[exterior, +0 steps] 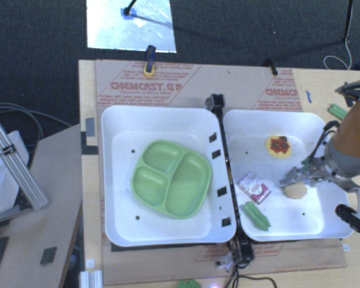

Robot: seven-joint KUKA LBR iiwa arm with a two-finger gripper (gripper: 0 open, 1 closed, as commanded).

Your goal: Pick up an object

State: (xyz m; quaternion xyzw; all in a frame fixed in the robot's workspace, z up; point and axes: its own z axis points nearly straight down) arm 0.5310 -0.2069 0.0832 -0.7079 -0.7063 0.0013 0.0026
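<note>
Gripper point(295, 179) down inside the right bin point(312, 125), right-of-centre, just above a tan round piece point(296, 191) lying on the bin floor. Finger state: cannot tell, too small and blurred. Nothing visibly held. Grey wrist with orange band point(355, 131) coming in from the right edge.

Same bin: yellow round piece with red topping point(279, 146) toward the far side, apart from the gripper. Small red-and-white packet point(254, 187) left of the tan piece, near but not touching. Green pod-like piece point(257, 215) at the near-left, just near-side of the packet.

Left bin point(117, 161): green divided plate point(171, 178), three compartments, lying flat about centre.

Both bins side by side on a bench point(186, 80) covered by printed sheet.
</note>
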